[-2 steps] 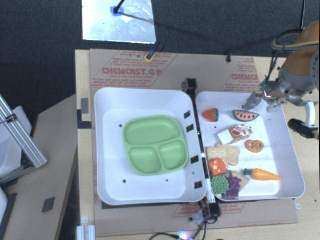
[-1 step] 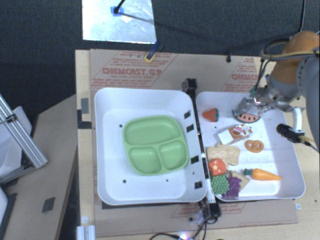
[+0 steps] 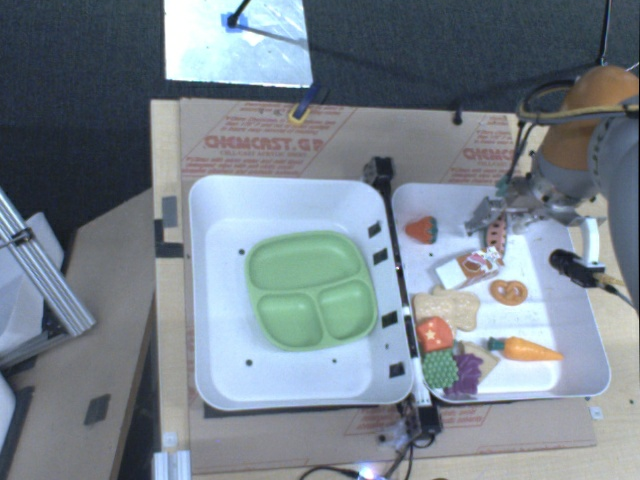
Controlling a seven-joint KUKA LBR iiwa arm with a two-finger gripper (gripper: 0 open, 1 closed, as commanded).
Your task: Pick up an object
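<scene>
Grey two-finger gripper (image 3: pixel 494 220) clamped on a pinkish sausage-shaped toy (image 3: pixel 497 234).
Red strawberry toy (image 3: pixel 423 229) sits left; toy gripped upright, ready for lifting.

We see the arm (image 3: pixel 600 138) coming in from the right edge of the scene, its orange band (image 3: pixel 590 108) bulging at the far right above the grey wrist. The wrist bends down and leftward, ending in the gripper (image 3: pixel 493 224), which points toward the left and hangs low on the far right part of the bench.
</scene>
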